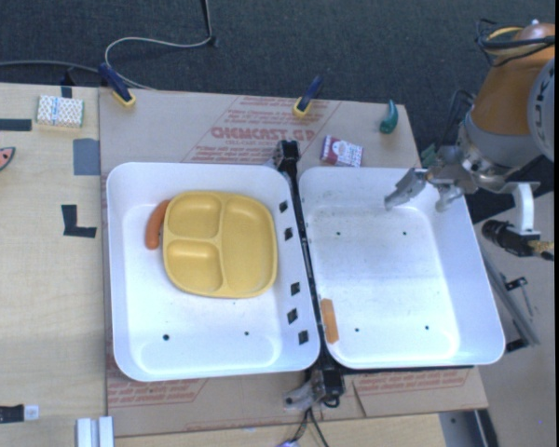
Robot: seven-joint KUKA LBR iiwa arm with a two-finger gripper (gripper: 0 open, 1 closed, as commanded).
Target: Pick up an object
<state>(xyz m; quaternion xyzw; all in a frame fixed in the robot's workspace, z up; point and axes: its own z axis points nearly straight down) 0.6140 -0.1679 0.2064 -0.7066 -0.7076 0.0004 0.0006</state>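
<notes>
Carrot (329, 320) lying in right bin (466, 287) at its left wall, long axis running near to far. Second orange piece (153, 225) in left bin (130, 277), touching yellow tray (220, 244). "CHEMCAST GP" printed on cardboard (252, 130). Gripper (425, 194) spread apart, holding nothing, over right bin's far edge.

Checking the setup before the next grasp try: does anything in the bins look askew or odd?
Slightly: the yellow divided plate sits partly over an orange piece at its left edge, and another orange piece lies jammed against the right bin's left wall.
</notes>
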